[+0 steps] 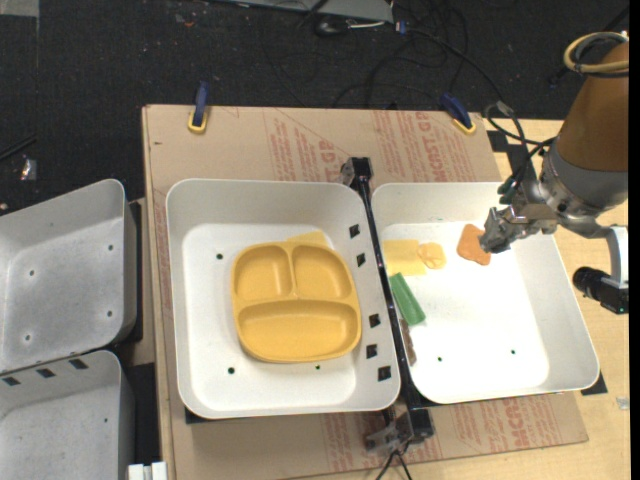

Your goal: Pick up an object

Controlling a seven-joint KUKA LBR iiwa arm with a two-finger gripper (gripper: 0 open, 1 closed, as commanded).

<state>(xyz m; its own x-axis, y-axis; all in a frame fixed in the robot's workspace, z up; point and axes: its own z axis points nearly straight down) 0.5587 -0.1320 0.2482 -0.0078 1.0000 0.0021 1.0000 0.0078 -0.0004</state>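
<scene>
The right bin (520, 368) holds an orange wedge-shaped piece (471, 245) near its back wall. My gripper (497, 234) is right at the wedge's right edge and covers part of it; I cannot see whether the wedge is gripped or just lies beside the tip. Along the bin's left side lie a pale yellow flat block (399, 257), a small yellow lump (432, 256) touching it, and a green stick (406, 300) just in front of them. A yellow compartment plate (297, 303) lies in the left bin (200, 268).
A black divider (378, 278) runs between the two bins. The arm, with its orange band (598, 98), comes in over the right bin's back right corner. A black fixture (600, 288) sits off that bin's right rim. Cables lie on the dark floor behind the bench.
</scene>
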